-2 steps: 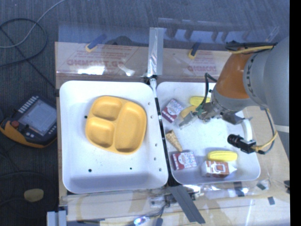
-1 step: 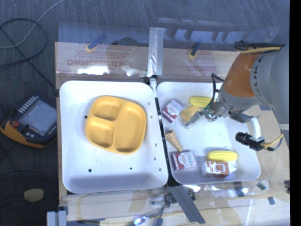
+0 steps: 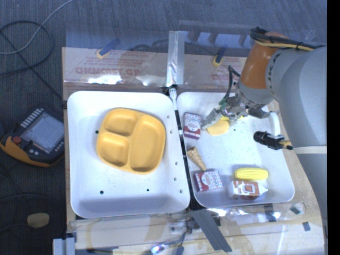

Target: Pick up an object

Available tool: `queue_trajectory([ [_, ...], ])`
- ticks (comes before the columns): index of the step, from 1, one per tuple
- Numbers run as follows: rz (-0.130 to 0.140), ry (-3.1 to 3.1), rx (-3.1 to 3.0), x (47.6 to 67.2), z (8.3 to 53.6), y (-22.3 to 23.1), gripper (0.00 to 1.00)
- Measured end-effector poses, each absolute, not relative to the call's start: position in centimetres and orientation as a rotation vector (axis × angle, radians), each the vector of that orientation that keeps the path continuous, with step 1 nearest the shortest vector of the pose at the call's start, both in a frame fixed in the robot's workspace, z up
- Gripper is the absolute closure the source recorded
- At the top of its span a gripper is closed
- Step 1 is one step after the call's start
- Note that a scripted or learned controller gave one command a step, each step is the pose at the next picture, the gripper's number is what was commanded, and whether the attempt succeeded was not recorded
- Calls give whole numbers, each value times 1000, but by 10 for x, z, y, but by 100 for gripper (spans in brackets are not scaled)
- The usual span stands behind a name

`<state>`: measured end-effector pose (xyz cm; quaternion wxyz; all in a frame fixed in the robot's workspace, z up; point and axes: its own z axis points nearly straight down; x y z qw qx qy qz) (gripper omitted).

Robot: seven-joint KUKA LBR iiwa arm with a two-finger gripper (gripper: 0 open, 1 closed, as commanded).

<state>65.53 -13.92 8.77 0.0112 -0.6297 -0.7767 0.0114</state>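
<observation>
Right now: the grey arm with its orange wrist band reaches in from the right, down into the right-hand bin.
Gripper: the two-finger gripper point(image 3: 226, 113) sits low over a pale yellow, rounded plastic piece point(image 3: 218, 127), touching or nearly so; whether it is clenched or released I cannot tell.
Likely target: that pale yellow piece, in the upper middle of the shallow white right bin point(image 3: 281, 166), since the tool is set directly above it.
Neighbours: a small red-and-white carton point(image 3: 192, 125) lies just beside it to the left, which probably crowds the approach.
Elsewhere: a yellow toy corn cob point(image 3: 251, 173) rests near the front.
Left bin point(image 3: 79, 158): holds a yellow divided plate point(image 3: 130, 139).
</observation>
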Motion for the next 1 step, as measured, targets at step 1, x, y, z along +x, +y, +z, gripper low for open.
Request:
queue_trajectory([
  [1,51,-2423,-1962,653,94,-141,100],
])
